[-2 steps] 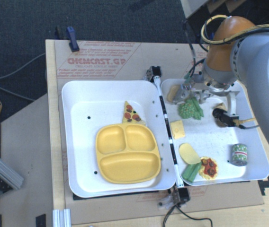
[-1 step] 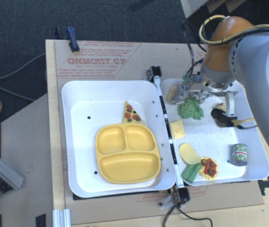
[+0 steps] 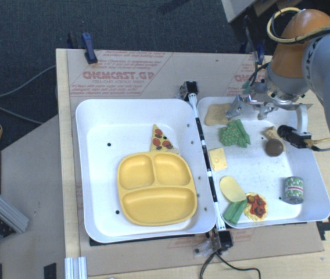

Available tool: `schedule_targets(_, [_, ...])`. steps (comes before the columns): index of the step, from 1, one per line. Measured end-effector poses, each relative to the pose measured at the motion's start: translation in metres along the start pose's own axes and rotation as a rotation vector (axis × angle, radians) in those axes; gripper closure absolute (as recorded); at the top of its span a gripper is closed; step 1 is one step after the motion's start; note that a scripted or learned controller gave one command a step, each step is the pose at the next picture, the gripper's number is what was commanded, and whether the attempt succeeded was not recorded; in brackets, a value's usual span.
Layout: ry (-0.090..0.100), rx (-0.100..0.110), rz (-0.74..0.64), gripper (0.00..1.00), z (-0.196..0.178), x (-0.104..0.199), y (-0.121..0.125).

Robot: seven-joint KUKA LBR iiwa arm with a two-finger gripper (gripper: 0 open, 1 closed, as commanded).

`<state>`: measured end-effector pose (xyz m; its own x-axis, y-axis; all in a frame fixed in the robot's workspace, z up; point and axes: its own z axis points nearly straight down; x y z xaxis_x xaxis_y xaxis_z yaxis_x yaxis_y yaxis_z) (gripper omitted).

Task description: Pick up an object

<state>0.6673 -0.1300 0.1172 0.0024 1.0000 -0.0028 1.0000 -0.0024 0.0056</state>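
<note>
— Objects for picking lie scattered in the right bin (image 3: 316, 208): a green leafy toy (image 3: 235, 134) near its far edge, a tan flat piece (image 3: 214, 115) in the far left corner, and a brown round piece (image 3: 274, 147) toward the right side.

— And nearer the front edge?

— A yellow square (image 3: 217, 158) just beside the left wall, a pale yellow oval (image 3: 232, 188), a green pod (image 3: 235, 211) touching a small pizza toy (image 3: 256, 207), and a green-banded can (image 3: 294, 190) near the right wall.

— Where is the hand?

— The hand (image 3: 251, 104) hangs over the far edge of the right bin, just beyond the leafy toy. Whether it is spread or closed I cannot tell, and nothing shows in its grasp.

— The left bin?

— The left bin (image 3: 95, 156) holds a yellow divided plate (image 3: 156, 189), with a pizza slice (image 3: 162, 139) touching the plate's far rim.
</note>
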Motion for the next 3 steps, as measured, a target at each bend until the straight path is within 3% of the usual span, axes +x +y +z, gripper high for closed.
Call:
schedule_targets(1, [0.005,0.012,-0.002,0.0,0.034,0.033,-0.044])
schedule_targets(2, [0.001,0.016,-0.007,0.0,0.033,0.035,-0.002])
schedule_targets(3, [0.004,0.013,0.0,0.0,0.032,0.036,-0.066])
